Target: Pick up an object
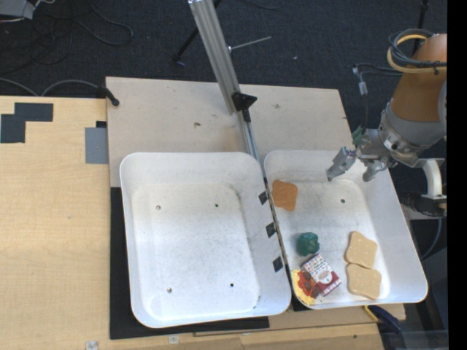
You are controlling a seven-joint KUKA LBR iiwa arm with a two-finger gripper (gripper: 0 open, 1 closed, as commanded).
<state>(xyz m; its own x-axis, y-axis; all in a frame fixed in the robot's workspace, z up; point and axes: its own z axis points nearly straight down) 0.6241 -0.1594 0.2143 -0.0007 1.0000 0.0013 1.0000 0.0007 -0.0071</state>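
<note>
Camera view: The gripper (358,167) hangs over the far right corner of the right bin (400,217), at the end of the grey arm with its orange band. Its two fingers (340,164) stand spread apart — jaws wide, with nothing between them.

The candidate objects all lie in the right bin. A tan, toast-like piece (284,194) rests against the left wall near the divider. A green lump (308,243) lies nearer the front, and just in front of it a red-and-white packet (320,275) overlaps a yellow-and-red item (303,286) at the front rim. Two pale biscuit-like pieces (362,249) sit side by side at the right front. The left bin (139,195) stands beside it.

Step in hand, by judgement: approach — no object is selected or contacted yet, and the gripper is well apart from every item.

The next move calls for travel toward one target, then a descent with the jaws kept wide. The tan piece is nearest, but it lies flat against the wall, which may block one finger. The green lump stands clear and looks easier to straddle.
</note>
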